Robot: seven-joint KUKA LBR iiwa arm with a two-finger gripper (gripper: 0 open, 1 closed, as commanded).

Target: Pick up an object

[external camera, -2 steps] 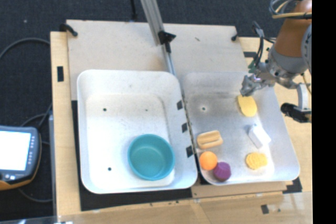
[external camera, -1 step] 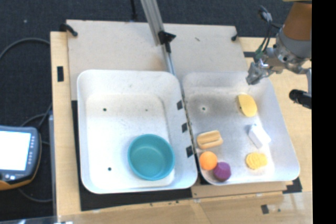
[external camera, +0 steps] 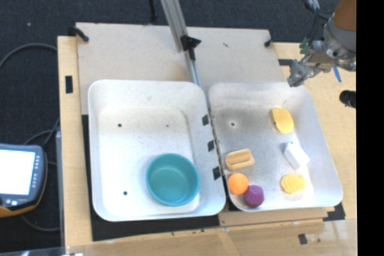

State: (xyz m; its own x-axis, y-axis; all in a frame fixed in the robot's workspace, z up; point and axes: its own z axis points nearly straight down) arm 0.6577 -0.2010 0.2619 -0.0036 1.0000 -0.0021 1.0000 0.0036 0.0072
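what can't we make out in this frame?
- Pincer: small and blurred in the camera view, above the right bin's far corner; finger state unreadable.
- Arm: cut off by the right edge.
- White block: too small to identify.
- Left screen: cut by left edge, washed out.

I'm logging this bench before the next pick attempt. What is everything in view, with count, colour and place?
shallow white bins: two, white, side by side on the bench
round teal bowl: one, left bin, near corner
yellow oval piece: one, right bin, far part
white block: one, right bin, right side
yellow ridged piece: one, right bin, near right
tan bun-shaped piece: one, right bin, left side
orange ball: one, right bin, near left
purple ball: one, beside the orange ball
pincer: one, grey, above the right bin's far right corner
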